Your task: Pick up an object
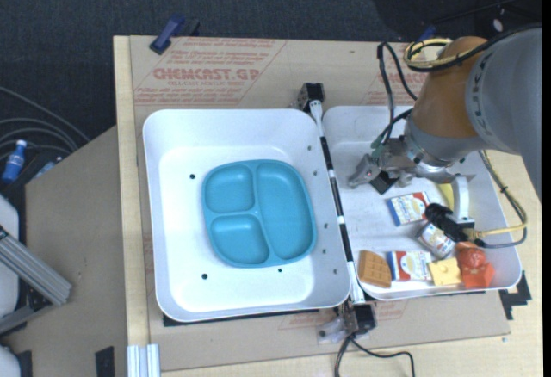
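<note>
Bench contents, as seen from the overhead camera view.

- Left bin (164, 194): one blue divided plate (258, 212) is laid flat near its centre, three compartments facing up.
- Right bin (353, 121): the loose objects are gathered in its lower half.
  - A small carton (406, 208) printed blue, white and red is seen near the middle.
  - A small can (437, 238) lies on its side just beside that carton, toward the right.
  - A second printed carton (408, 265) is placed along the near edge, between a brown biscuit (373, 268) and a yellow block (443, 272).
  - A red item (474, 263) is lodged in the near right corner, touching the yellow block.
- Arm: the gripper (368, 182) is lowered into the upper left part of the right bin, close to the wall shared with the left bin and just up-left of the small carton. No object is seen held in it – whether it is released or clenched cannot be told.
- Bench top: a blue clip (168, 35) is left at the far left corner of the cardboard sheet (207, 74).
</note>
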Robot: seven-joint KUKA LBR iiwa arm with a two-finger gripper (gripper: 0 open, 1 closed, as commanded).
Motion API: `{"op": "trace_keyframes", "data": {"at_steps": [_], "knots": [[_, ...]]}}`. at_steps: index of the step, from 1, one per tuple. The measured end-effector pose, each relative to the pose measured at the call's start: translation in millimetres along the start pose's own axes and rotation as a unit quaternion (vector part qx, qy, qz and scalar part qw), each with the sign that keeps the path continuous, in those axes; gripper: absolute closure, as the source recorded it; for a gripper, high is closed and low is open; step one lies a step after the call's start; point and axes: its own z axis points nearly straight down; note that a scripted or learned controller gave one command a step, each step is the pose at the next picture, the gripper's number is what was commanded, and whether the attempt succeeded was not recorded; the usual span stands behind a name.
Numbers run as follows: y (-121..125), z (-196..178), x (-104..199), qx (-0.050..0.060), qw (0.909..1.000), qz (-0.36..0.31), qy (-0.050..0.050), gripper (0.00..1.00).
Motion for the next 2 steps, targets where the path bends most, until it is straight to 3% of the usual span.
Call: {"op": "trace_keyframes", "data": {"at_steps": [1, 2], "knots": [[1, -10, 0, -0.001, 1.0000, 0.001, 0.000, 1.00], [-96, -120, 47, 0.000, 1.0000, -0.001, 0.000, 1.00]]}}
